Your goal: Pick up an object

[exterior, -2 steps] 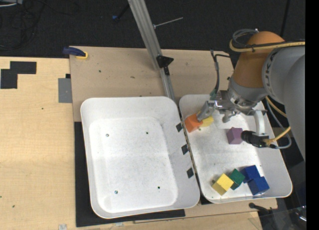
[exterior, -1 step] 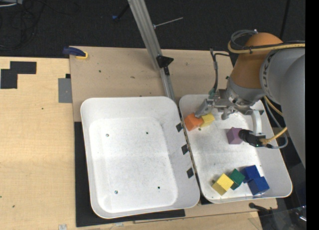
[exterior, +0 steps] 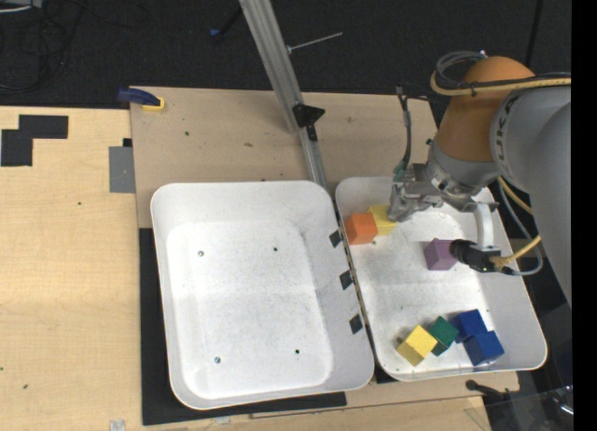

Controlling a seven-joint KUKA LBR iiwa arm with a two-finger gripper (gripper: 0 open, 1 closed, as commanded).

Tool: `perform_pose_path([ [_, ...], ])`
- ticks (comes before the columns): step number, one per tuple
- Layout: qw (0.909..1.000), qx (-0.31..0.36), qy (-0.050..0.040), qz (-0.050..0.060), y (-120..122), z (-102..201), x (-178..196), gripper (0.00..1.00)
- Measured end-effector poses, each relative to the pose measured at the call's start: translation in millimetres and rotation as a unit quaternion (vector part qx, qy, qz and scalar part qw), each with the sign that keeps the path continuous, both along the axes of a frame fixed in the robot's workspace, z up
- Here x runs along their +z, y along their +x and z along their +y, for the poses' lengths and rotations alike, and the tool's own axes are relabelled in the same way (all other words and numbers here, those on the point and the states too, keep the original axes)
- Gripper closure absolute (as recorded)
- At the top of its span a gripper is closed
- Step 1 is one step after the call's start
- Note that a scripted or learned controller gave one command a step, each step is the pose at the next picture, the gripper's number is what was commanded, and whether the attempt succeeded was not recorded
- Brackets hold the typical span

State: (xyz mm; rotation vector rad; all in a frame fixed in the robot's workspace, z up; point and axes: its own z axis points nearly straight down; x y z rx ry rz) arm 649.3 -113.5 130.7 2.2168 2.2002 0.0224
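Reaching in over the right bin [exterior: 522, 345], the grey arm [exterior: 532, 149] with its orange band is the biggest thing here, its wrist bent down toward that bin's far left corner. The left bin [exterior: 187, 224] lies just beside the right bin, the two touching along a shared edge marked by small black clips. A slanted aluminium rail [exterior: 270, 56] rises from behind the right bin's far corner.

Inside the right bin, the gripper [exterior: 403, 203] hangs low at the far left corner, directly over a yellow block [exterior: 381, 218] that is partly hidden beneath it. Whether the claw is spread or closed cannot be told from this angle, and nothing shows clearly between its tips. An orange block [exterior: 362, 228] sits touching or just beside the yellow block, against the right bin's left wall. A purple block [exterior: 438, 254] rests near the right bin's middle. At the right bin's near edge a cluster lies together: two blue blocks [exterior: 476, 334], a green block [exterior: 444, 334] and a second yellow block [exterior: 417, 343].

The likely target is the yellow block under the gripper. It looks small, rigid and light, probably wood or plastic, with flat faces that should take a pinch on two opposite sides. The orange neighbour and the bin wall crowd it, so the free pair of faces is the safer hold.

No brand, label or readable writing is visible anywhere.
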Motion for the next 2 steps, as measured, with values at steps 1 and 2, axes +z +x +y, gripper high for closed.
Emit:
perform_pose_path([
  [1, 1.0, 0.003, 0.0007, 0.009, 8, -7, 60, 1.0],
  [2, 0.9999, 0.004, 0.0011, 0.01, 1, -9, 105, 1.0],
])
